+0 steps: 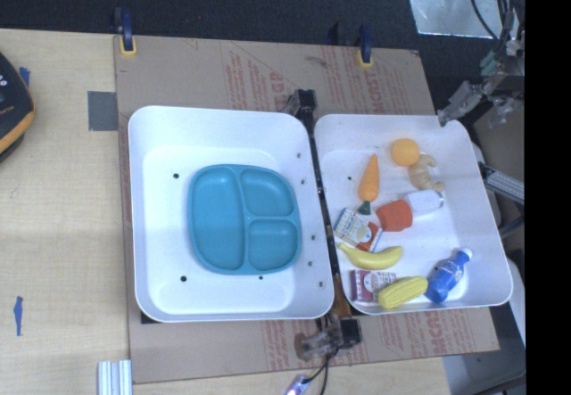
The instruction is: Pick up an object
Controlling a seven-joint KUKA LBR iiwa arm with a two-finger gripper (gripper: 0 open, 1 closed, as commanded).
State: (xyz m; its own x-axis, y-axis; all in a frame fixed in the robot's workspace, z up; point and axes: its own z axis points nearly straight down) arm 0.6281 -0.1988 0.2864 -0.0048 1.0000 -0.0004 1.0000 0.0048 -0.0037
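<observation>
Nothing is lifted yet: the toys lie in the right bin [482, 206], among them a carrot [369, 177], a banana [373, 255] and a blue bottle [446, 276] (the left bin [152, 206] bears a blue tray [244, 218]). The gripper's [477, 94] state cannot be told at the bin's far corner; next it likely needs to choose an object and descend.
</observation>
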